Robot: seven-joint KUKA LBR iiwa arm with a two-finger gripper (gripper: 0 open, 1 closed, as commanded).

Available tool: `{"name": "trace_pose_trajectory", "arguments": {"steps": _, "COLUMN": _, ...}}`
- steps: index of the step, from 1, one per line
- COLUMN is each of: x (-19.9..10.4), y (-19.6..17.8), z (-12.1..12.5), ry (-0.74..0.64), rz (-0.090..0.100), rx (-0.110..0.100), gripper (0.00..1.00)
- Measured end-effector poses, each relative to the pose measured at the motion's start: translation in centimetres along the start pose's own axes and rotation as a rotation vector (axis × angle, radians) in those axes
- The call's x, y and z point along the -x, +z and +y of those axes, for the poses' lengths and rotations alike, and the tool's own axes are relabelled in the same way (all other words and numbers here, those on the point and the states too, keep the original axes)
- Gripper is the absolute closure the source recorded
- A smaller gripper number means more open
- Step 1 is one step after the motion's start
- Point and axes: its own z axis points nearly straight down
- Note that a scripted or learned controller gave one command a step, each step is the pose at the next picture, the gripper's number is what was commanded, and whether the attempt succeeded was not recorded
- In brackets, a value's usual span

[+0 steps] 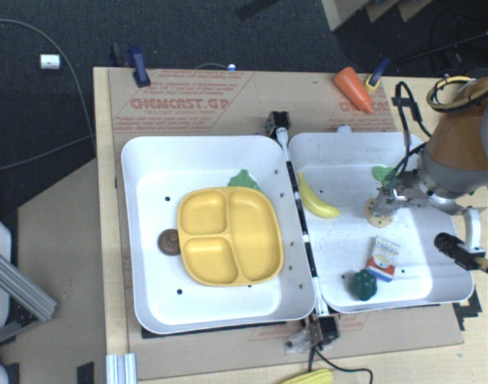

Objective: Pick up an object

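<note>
Beside the banana (317,201), toward the arm, the gripper (381,211) sits low in the right bin (340,290) over a small tan object (379,218); whether its jaws are open or closed cannot be told. Nearer the camera than the banana lie a small carton (384,259) and a dark green object (362,285). Left of the banana, the left bin (148,294) holds a yellow divided plate (229,236), a green piece (244,180) and a brown disc (169,242).

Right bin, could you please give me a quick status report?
Hand low in the right bin, grip unclear. Banana, small box, dark green toy lie loose. Nothing lifted.
</note>
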Motion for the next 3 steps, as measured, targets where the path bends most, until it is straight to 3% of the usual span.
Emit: {"name": "trace_pose_trajectory", "arguments": {"steps": 3, "x": -0.1, "y": -3.0, "z": 0.2, "ry": 0.000, "rz": 0.000, "rx": 0.007, "gripper": 1.00}}
